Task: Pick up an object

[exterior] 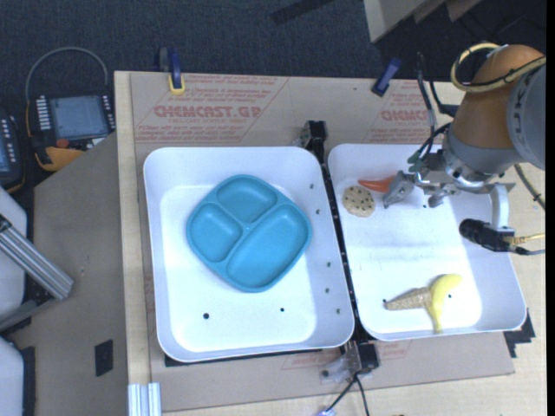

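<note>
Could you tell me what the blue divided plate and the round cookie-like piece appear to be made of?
The blue divided plate looks like moulded plastic: one even colour, soft rounded compartment walls and a dull sheen. The round cookie-like piece in the right bin is tan with dark specks and matte; it is likely a plastic or rubber toy food, though the view is too coarse to be sure.
</note>
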`<state>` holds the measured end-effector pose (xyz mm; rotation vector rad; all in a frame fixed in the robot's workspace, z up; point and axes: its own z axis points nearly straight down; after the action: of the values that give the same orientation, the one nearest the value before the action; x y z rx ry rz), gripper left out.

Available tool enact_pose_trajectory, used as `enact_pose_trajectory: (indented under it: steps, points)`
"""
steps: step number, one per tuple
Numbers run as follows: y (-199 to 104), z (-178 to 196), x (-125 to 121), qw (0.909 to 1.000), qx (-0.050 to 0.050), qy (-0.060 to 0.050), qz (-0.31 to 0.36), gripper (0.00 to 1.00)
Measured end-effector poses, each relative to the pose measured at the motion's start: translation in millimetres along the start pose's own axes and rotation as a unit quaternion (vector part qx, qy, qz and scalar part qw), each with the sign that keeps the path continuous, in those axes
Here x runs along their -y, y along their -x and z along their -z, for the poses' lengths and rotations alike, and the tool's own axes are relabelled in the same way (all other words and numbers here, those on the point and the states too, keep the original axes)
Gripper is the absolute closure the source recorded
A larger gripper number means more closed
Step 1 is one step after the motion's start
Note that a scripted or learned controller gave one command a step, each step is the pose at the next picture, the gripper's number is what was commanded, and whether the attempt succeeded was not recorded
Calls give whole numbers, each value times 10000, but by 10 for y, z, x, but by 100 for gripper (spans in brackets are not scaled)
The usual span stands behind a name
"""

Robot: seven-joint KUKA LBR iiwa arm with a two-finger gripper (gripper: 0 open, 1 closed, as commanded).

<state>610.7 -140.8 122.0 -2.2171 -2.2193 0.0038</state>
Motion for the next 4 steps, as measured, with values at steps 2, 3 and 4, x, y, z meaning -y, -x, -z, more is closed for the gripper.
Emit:
enact_pose_trajectory:
  steps: [2, 3, 4]
  points:
    - [76, 672, 57, 10000, 21, 57, -10, 100]
    - [66, 1300, 103, 10000, 21, 66, 0, 100]
    - [66, 1421, 96, 10000, 15, 45, -1, 100]
